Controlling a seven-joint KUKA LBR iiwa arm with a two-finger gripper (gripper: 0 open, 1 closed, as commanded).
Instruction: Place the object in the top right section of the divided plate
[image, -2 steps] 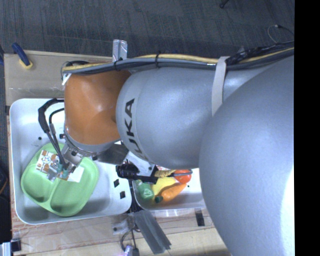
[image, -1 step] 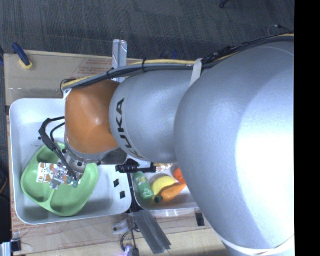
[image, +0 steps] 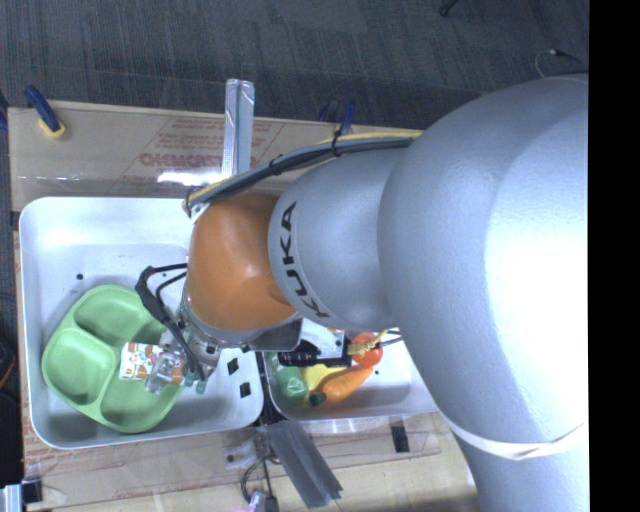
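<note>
- The grey arm (image: 450, 250) comes in from the right, its orange band (image: 235, 265) hanging over the left bin (image: 60, 225), and the gripper (image: 178, 368) sits low over the green divided plate (image: 85, 360).
- Right at the gripper tip there is a small printed packet (image: 140, 362), white with bits of colour, lying on the plate near its right-hand sections; it touches or nearly touches the tip.
- I cannot tell from here whether the gripper is parted or closed, nor whether the packet is actually pinched or just resting on the plate.
- The packet looks light and thin, probably a soft wrapper that would crumple or slide rather than resist; I'd judge it best pinched across its short width, near the middle, with gentle pressure.
- A slick wrapper could slip out on a lift, and it might flutter on release.
- The right bin (image: 400, 395) holds toy vegetables: an orange carrot (image: 350, 383), something green (image: 291, 383), a red piece (image: 366, 348).
</note>
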